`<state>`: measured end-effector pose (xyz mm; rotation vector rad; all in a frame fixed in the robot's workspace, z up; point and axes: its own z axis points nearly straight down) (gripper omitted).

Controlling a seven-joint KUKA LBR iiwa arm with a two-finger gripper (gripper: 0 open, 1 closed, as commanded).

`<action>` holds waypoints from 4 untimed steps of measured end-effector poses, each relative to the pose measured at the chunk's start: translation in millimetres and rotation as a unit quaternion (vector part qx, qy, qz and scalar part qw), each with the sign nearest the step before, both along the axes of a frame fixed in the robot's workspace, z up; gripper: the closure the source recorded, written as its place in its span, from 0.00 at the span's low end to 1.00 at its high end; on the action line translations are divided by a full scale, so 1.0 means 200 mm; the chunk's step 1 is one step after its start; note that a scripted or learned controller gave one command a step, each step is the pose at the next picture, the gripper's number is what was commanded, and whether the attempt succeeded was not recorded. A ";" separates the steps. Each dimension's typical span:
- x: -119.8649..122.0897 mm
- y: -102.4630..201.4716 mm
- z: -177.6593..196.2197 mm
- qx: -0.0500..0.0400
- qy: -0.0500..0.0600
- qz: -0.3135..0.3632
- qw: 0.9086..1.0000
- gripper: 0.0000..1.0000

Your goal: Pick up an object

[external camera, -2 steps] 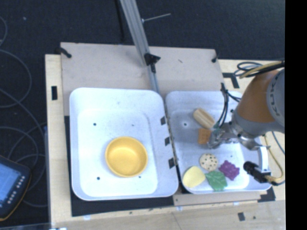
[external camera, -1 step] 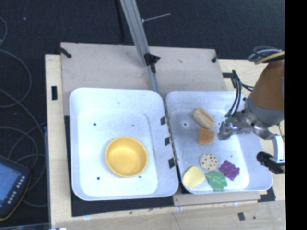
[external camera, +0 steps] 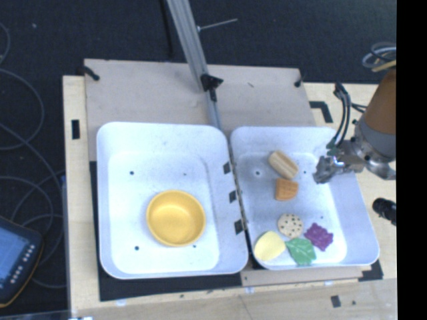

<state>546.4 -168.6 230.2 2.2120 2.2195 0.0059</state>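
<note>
The right bin (external camera: 347,205) holds several small objects: a tan bread roll (external camera: 283,163), an orange-brown piece (external camera: 286,189), a spotted cookie (external camera: 290,225), a pale yellow lump (external camera: 269,246), a green piece (external camera: 301,251) and a purple piece (external camera: 319,235). My gripper (external camera: 325,169) hangs over the right bin's upper right part, to the right of the bread roll and apart from it. Nothing shows between its fingers.
A yellow bowl (external camera: 176,217) sits in the left bin (external camera: 120,179). A slanted metal rod (external camera: 190,39) runs from the top down to the gap between the bins. A tablet (external camera: 13,255) lies at the far left, off the bench.
</note>
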 end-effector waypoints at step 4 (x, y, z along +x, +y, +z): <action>0.13 1.03 -0.02 0.002 0.004 0.002 1.000 1.00</action>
